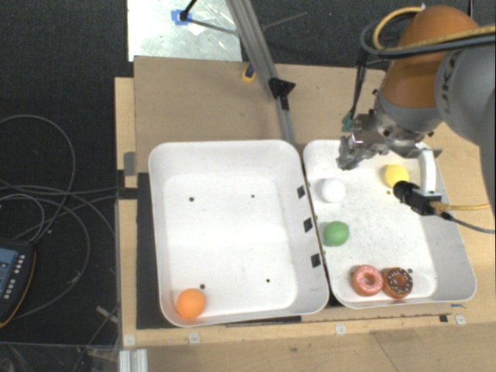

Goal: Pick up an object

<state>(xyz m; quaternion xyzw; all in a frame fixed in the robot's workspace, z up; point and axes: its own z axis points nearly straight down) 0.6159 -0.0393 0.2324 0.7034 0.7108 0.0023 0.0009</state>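
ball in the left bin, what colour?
Orange. The ball sits in the left bin's near-left corner, clear in the camera view.

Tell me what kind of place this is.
Probably a robotics lab test bench, not a home or kitchen. Two shallow white bins sit side by side on a board, toy doughnuts lie in the right one, and loose cables trail over dark carpet.

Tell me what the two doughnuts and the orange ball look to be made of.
Pink doughnut and brown doughnut: likely moulded plastic or rubber toys, judging by their even colour and faint sheen. Orange ball: smooth and matte, perhaps plastic or foam; the view leaves it open.
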